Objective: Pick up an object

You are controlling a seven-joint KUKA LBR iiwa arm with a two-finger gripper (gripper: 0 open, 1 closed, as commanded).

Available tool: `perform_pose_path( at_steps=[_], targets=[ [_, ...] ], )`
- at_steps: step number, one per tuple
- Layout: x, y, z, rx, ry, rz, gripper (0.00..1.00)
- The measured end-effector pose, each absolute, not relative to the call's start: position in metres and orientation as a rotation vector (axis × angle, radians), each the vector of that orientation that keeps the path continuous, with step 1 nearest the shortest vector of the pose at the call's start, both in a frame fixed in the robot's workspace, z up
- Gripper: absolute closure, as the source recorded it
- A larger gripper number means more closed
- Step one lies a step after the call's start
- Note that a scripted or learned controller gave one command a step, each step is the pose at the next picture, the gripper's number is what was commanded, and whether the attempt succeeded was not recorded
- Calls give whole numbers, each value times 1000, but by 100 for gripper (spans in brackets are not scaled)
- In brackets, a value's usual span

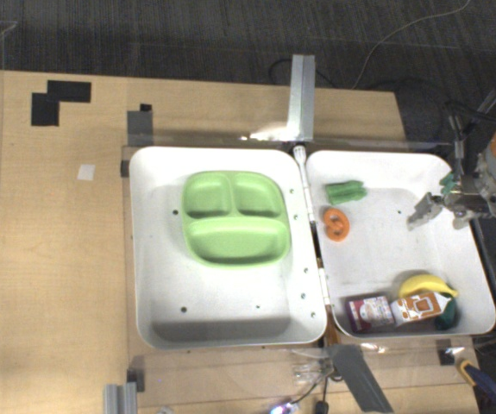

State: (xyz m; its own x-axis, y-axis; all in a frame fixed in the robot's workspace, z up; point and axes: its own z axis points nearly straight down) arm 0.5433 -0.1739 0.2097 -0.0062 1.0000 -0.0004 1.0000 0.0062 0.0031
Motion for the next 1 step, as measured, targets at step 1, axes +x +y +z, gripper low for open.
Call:
perform_pose_path(
  at_steps=[1],
  targets=[
    [589,-194,211,1957,2450,4,0]
  ],
)
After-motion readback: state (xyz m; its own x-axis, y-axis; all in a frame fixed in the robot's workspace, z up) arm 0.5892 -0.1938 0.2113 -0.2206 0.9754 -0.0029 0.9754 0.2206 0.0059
